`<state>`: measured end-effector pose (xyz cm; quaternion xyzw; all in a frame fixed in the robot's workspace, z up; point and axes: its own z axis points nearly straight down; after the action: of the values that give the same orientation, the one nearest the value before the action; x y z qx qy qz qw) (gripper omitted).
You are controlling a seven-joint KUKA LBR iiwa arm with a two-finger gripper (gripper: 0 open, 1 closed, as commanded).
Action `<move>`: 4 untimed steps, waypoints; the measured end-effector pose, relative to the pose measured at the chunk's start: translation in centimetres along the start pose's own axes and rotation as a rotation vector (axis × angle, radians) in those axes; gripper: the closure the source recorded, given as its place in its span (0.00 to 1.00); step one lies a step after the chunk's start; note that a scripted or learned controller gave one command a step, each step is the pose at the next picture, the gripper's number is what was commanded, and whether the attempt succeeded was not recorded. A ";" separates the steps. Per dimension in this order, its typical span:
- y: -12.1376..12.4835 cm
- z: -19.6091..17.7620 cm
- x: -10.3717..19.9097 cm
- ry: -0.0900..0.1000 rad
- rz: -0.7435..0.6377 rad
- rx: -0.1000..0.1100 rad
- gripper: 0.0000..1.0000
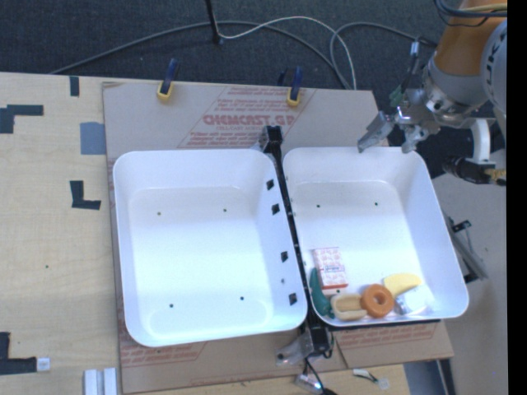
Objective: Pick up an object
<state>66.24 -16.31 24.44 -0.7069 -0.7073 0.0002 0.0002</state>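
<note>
Cardboard-topped bench carries 2 bins, and the gripper (387,138), fingers spread at upper right, risks grabbing badly among toys (370,299) crowded in the right bin's (362,192) lower corner.

we see the right bin (428,189) open toward twelve o'clock; toys (370,297) crowd its six o'clock wall, and the divider (284,220) blocks nine o'clock.

The arm (469,31) reaches in from the right, its hand (389,138) empty with fingers spread apart.
</note>
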 end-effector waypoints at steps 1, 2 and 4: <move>-8.8 6.1 -0.5 0.001 0.003 0.006 0.00; -9.2 15.9 -1.5 0.001 0.001 0.005 0.00; -9.6 15.5 2.1 0.000 0.000 -0.001 0.00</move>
<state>56.67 -14.17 8.91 -0.7069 -0.7073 0.0000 -0.0002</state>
